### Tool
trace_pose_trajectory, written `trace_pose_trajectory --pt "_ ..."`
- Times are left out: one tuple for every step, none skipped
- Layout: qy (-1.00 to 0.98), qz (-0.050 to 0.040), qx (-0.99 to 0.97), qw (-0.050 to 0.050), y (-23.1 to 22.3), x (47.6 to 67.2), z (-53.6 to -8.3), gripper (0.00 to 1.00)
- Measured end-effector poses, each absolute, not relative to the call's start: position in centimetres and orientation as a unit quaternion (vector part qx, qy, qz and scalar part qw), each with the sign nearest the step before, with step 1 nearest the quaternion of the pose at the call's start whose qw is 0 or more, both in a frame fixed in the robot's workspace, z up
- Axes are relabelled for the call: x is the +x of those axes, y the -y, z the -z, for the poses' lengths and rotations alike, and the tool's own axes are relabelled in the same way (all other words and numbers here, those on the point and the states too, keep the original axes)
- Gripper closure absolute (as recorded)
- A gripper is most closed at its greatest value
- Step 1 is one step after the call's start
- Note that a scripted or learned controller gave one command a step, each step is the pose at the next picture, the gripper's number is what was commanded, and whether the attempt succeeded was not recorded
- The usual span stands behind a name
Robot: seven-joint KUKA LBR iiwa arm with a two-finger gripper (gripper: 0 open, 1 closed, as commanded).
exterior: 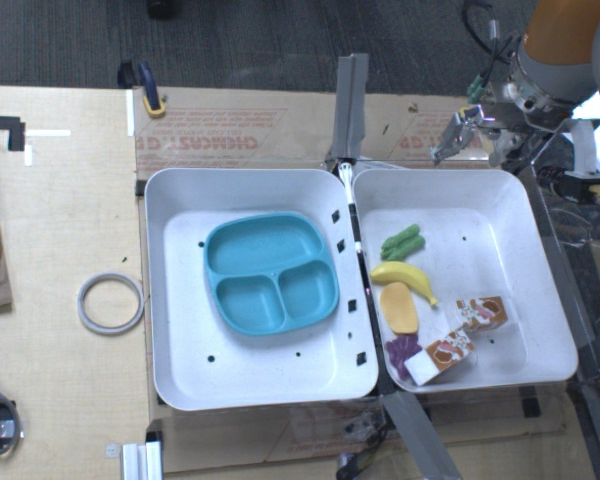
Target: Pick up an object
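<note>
The gripper [472,134] hangs over the far rim of the right bin [540,268], near the top right corner of the view, with the orange band of the arm [570,8] above it; its fingers look spread apart with nothing between them, though they are small and partly lost against cables. The objects crowd the right bin's left half: a green bean pod [401,241] farthest back; a yellow banana [404,278] just in front of it; an orange oval piece [400,308] touching the banana; a purple grape bunch [402,349] near the front left corner; two small printed cartons [466,333] beside it toward the front middle. The bin's right side and back stand open white floor. In the left bin [180,348] a blue divided plate [271,273] sits near the middle, with bare floor all round it.
</note>
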State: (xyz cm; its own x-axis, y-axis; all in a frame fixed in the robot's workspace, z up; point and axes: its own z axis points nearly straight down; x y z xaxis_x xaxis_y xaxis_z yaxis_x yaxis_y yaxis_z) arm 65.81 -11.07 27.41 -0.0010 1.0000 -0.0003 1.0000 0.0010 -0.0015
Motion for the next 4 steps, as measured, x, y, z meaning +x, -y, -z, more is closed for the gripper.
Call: trace_pose_trajectory --pt "0.707 -0.0016 -0.707 0.001 9.6 58.6 -17.3 0.0" --pt "0.7 -0.0009 -0.714 0.001 9.7 53.4 -9.1 0.0" --pt "0.698 -0.0013 -0.716 0.002 9.9 53.4 -10.0 1.0" --pt "0.684 -0.0011 -0.73 0.0 3.7 53.8 -22.8 1.0"
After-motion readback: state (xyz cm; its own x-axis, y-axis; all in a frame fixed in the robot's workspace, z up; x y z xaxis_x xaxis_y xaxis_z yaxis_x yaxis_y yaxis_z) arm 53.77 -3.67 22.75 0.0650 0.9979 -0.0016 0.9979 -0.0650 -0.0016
